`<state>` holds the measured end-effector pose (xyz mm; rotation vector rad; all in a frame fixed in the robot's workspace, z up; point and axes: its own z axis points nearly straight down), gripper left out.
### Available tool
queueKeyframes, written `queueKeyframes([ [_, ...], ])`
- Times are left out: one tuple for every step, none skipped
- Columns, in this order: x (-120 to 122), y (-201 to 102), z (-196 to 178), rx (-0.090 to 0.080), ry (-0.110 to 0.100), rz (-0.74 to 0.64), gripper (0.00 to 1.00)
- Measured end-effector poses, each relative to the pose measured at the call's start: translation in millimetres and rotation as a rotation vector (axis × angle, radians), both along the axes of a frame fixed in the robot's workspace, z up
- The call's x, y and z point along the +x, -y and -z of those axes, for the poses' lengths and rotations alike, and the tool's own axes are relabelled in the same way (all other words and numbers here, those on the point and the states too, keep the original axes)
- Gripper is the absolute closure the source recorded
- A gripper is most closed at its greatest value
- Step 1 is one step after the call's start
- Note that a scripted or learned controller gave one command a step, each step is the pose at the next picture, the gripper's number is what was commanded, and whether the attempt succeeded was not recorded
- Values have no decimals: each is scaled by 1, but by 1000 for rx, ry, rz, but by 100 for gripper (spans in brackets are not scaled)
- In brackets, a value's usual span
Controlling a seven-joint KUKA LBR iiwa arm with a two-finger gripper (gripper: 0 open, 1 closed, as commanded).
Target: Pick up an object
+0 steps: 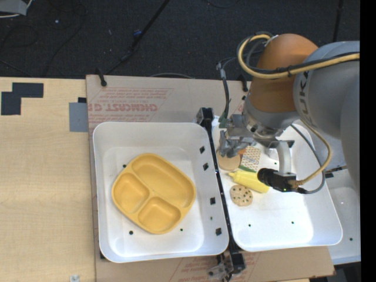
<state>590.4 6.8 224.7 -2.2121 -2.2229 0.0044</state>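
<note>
My gripper (231, 145) hangs low over the far left corner of the right bin (294, 228), under the orange wrist band. Just below it lies a tan round piece (225, 163), partly hidden by the gripper. A checkered patterned item (252, 155) sits right beside it. In front of these lie a yellow corn-like toy (249, 181) and a brown cookie (241, 195). Nothing is visibly lifted off the bin floor.
The left bin (111, 140) holds a yellow divided plate (154, 191). A black divider with clips (214, 181) separates the two bins. A cable with a black and yellow plug (281, 180) loops off the arm above the right bin. Cardboard (129, 101) lies under the bins.
</note>
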Motion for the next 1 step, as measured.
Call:
queueKeyframes([
  [-12,-49,10,0,0,0,100],
])
